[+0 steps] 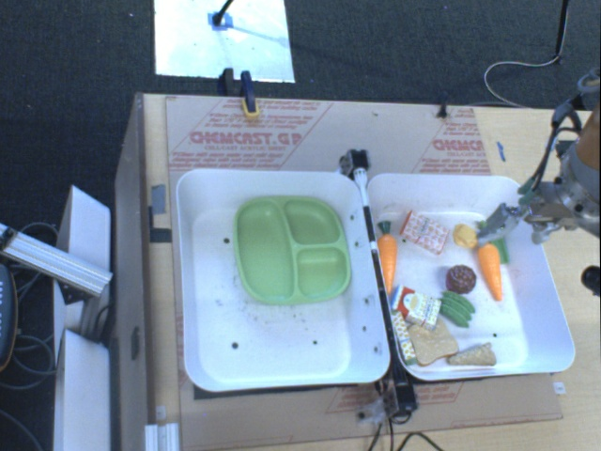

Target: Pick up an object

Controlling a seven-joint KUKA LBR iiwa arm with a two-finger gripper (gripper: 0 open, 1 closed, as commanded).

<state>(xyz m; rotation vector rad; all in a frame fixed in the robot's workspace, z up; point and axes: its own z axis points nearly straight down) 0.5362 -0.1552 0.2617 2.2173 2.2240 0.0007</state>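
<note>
My gripper [496, 225] hangs over the right bin [545, 332], at its far right side. It sits just above the top end of an orange carrot [491, 271] and beside a small yellow piece [465, 236]. I see nothing lifted off the bin floor. Also in this bin lie a second carrot [387, 256] by the left wall, a red and white box [424, 232], a dark brown round piece [460, 277], a green pea pod [457, 306], a small carton [418, 306], a bread slice [432, 344] and a cracker [472, 354].
The left bin [211, 346] holds a green divided plate [291, 250]. A black divider strip [374, 252] runs between the two bins. The arm's wrist [573, 200] comes in from the right edge. Cardboard [310, 134] lies under the bins.
</note>
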